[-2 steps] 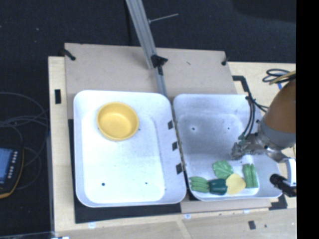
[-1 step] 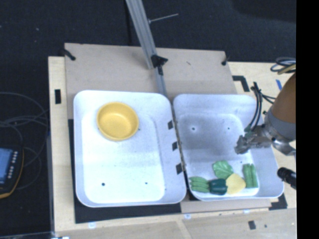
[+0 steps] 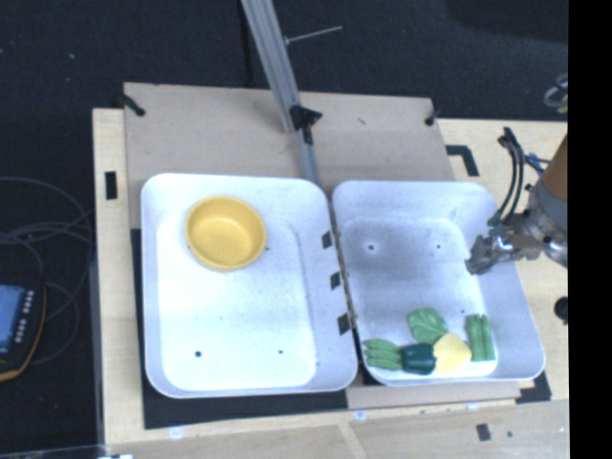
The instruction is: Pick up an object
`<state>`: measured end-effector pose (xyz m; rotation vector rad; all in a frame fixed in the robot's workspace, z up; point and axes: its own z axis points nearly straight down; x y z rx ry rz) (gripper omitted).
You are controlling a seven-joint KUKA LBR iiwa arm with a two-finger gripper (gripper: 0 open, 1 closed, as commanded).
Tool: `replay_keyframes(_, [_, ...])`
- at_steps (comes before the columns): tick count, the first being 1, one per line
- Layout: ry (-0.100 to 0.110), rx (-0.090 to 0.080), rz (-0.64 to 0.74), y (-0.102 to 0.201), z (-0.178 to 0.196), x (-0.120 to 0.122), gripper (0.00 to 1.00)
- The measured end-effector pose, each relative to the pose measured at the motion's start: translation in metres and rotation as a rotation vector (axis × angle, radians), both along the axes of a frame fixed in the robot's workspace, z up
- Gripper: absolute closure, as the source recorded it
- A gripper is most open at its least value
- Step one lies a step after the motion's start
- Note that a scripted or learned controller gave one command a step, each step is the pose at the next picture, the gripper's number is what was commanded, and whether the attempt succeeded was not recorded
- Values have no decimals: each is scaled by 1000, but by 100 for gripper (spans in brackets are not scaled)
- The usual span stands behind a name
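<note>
Overhead, the gripper (image 3: 485, 253) hung above the right bin's (image 3: 402, 213) right edge (whether it was parted or closed could not be told); a yellow bowl (image 3: 226, 232) sat near the left bin's (image 3: 239, 352) far-left corner; green and yellow toy vegetables (image 3: 430, 344) clustered along the right bin's near edge.

We see even overhead light that washes out the white bins (image 3: 239, 352) to mild glare, leaves the floor beyond the bench (image 3: 382, 142) dark, and a soft, grainy picture.
</note>
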<state>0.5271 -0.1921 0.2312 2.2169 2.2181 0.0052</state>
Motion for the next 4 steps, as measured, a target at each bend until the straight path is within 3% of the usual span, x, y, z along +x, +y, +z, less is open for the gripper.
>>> replay_keyframes(1, [2, 0, -1, -1, 38, 1, 100])
replay_keyframes(2, [5, 2, 3, 56, 33, 10, 100])
replay_keyframes(4, [6, 2, 3, 150, 43, 53, 100])
